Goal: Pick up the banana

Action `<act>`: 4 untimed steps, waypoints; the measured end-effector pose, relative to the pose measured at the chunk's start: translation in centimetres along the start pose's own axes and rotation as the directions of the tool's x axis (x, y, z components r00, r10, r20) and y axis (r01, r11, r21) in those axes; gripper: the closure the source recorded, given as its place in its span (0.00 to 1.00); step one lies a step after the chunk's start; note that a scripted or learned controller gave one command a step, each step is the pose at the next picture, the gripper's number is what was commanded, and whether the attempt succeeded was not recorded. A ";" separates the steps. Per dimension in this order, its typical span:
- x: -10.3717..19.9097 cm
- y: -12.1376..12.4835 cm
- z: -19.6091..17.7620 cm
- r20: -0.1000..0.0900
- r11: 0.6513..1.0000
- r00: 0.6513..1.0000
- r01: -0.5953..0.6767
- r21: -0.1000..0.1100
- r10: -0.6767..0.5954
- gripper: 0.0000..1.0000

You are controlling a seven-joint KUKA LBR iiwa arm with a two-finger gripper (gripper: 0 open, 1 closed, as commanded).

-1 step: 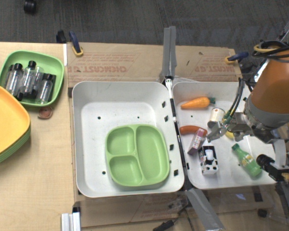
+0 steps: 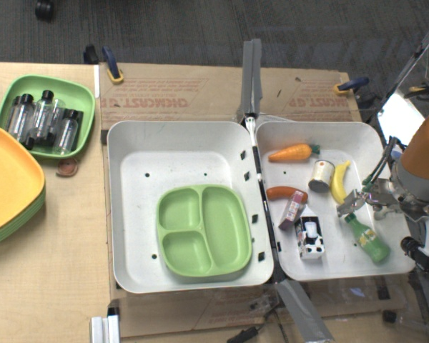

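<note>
Glossy plastic-looking banana (image 2: 341, 181); smooth white bins (image 2: 121, 191) (perhaps plastic) on matt cardboard (image 2: 179, 95).

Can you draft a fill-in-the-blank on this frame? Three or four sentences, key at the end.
1. The banana lies in the ____ bin.
2. The green divided tray has ____ compartments.
3. The carrot lies on the far side of the ____ bin from the green bottle.
4. The gripper is next to the banana's ____ end.

Missing words: right; three; right; near
</note>
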State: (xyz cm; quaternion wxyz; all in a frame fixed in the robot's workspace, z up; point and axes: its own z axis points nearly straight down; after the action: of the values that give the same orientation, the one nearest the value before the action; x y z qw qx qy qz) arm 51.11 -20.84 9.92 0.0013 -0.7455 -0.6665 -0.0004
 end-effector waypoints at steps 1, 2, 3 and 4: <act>3.9 2.6 0.8 0.003 0.996 0.996 0.087 0.000 -0.087 0.00; 3.8 2.6 0.0 0.003 0.997 0.997 0.082 0.001 -0.082 1.00; 3.7 2.5 -0.9 0.003 0.997 0.997 0.079 0.002 -0.079 1.00; 3.2 1.3 0.9 0.002 0.988 0.988 -0.151 0.003 0.151 1.00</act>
State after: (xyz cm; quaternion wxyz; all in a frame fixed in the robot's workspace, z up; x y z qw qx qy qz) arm 52.74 -17.77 9.05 0.0020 -0.7940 -0.6080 0.0012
